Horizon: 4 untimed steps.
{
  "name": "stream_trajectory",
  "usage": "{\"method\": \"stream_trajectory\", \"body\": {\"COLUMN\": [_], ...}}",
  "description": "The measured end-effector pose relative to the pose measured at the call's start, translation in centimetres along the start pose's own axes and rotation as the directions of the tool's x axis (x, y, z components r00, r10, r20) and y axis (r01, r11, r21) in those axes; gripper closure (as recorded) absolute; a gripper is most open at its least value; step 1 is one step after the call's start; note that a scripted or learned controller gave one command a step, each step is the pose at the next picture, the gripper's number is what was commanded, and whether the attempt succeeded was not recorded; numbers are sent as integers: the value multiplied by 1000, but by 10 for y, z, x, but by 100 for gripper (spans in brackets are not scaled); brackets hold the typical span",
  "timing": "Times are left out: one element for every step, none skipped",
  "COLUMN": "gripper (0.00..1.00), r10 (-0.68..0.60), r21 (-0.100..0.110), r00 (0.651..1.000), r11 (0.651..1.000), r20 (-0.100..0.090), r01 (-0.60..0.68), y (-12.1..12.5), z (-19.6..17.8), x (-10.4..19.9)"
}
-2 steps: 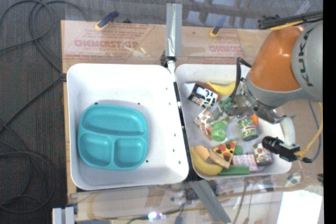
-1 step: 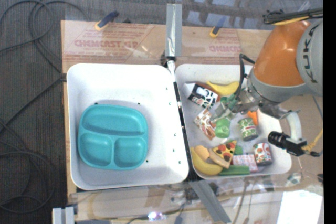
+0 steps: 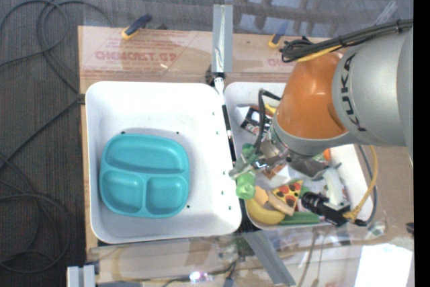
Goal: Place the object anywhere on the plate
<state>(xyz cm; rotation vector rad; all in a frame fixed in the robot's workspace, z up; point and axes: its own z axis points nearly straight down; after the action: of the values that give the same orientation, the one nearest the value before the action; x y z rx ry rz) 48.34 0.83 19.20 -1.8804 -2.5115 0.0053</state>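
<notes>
A teal plate [image 3: 144, 175] with three compartments lies in the left white bin [image 3: 154, 94]. The right bin [image 3: 236, 96] holds a heap of toy foods. My gripper [image 3: 255, 161] is low over that bin's left side, under the orange wrist band [image 3: 309, 104], right next to a small green item [image 3: 248, 151]. A pale green piece [image 3: 245, 186] lies just below it. The arm hides the middle of the bin, and I cannot make out anything held.
Near the right bin's front are a yellow banana [image 3: 264, 215], a pizza slice toy [image 3: 287, 195] and a green stick [image 3: 304, 217]. Black pieces [image 3: 251, 119] lie at the back left. A raised divider wall [image 3: 228, 144] separates the bins.
</notes>
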Motion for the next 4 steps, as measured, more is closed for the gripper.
{"method": "stream_trajectory", "body": {"gripper": [100,100,0,0], "r10": [-237,-538,-538,-579], "r21": [-1,-2,-2,-1], "r00": [971,843,843,816], "r11": [971,843,843,816], "r20": [2,3,3,4], "r01": [237,538,538,579], "y": [26,52,52,27], "z": [-14,-28,-28,-35], "x": [46,77,77,77]}}
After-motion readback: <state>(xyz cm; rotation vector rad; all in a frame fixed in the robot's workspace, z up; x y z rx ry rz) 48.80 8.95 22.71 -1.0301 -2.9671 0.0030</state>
